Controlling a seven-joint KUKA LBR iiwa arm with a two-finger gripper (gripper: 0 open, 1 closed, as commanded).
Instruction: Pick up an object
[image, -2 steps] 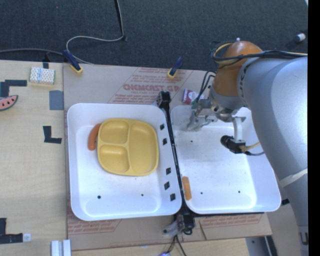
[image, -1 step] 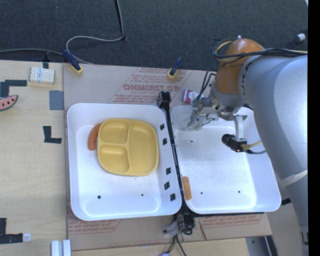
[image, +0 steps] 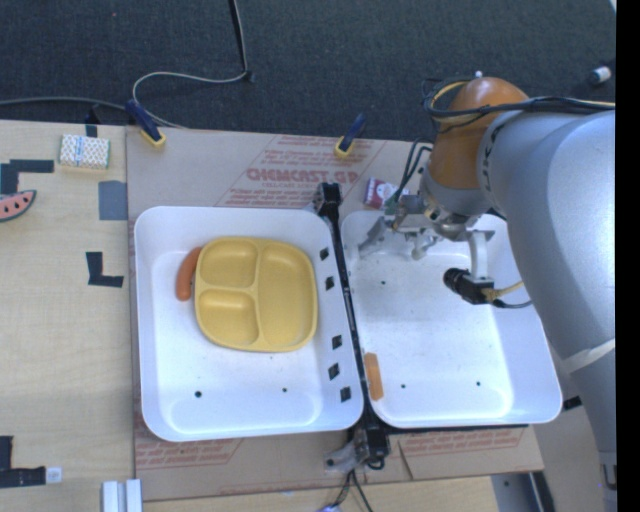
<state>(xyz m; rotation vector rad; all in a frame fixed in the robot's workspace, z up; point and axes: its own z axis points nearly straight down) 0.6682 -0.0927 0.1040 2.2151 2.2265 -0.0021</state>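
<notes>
The left bin (image: 160, 330) holds a yellow divided plate (image: 256, 293) lying flat in its upper half, with an orange sausage-like piece (image: 185, 274) tucked against the plate's left edge. The lower half of this bin is bare white floor. The right bin (image: 450, 380) holds a small orange carrot-like piece (image: 373, 375) lying along its left wall, near the lower corner and close to the divider between the bins. Most of the right bin's floor is open, apart from small dark specks.

The grey arm (image: 560, 230) comes in from the right and covers that bin's upper right side. The gripper (image: 405, 232) sits over the upper left part of the right bin, near its top rim; whether it is spread or pressed together cannot be told. The carrot piece lies well below the gripper and slightly left of it, apart from it.
</notes>
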